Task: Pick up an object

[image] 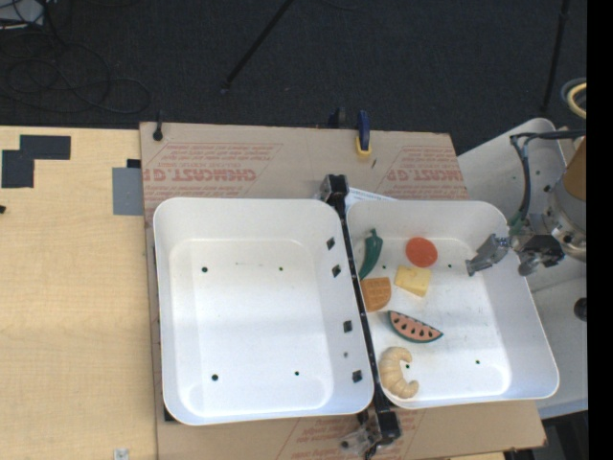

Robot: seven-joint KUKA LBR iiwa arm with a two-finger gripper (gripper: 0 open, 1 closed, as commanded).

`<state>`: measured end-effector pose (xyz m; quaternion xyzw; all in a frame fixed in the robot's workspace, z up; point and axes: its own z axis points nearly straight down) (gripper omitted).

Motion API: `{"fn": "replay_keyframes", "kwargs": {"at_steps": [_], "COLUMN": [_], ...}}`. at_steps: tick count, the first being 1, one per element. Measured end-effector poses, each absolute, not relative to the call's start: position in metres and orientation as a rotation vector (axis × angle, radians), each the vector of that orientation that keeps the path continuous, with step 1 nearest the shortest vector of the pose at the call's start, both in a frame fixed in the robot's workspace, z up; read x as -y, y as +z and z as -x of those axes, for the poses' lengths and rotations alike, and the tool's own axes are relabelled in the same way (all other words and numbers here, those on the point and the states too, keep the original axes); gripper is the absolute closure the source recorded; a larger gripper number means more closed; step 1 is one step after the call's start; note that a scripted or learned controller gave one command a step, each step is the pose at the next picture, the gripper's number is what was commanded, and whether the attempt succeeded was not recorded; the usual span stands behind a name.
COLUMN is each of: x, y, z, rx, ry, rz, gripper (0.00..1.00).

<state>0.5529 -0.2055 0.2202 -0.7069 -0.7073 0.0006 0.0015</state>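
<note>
The right bin [522, 353] holds several toy foods. A green pepper [371, 250] lies by the divider, with a red tomato [420, 251] to its right. Below them are a yellow cheese block [414, 281] and an orange bread slice [375, 293]. A watermelon slice [414, 328] and a croissant [398, 372] lie nearer the front. My gripper [508, 255] hangs over the bin's right edge, open, with nothing between its fingers. It is well to the right of the tomato.
The left bin [177, 257] sits beside the right one, joined by a black clamp strip [347, 286]. Both rest on a cardboard sheet [239, 166] on the wooden bench. A white platform [565, 353] lies to the right.
</note>
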Motion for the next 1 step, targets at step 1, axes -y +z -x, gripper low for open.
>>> {"fn": "replay_keyframes", "kwargs": {"at_steps": [1], "x": [0.1518], "y": [0.0824], "z": [-0.5686], "rx": [2.224], "ry": [0.001], "rz": [2.218], "gripper": [0.0]}}
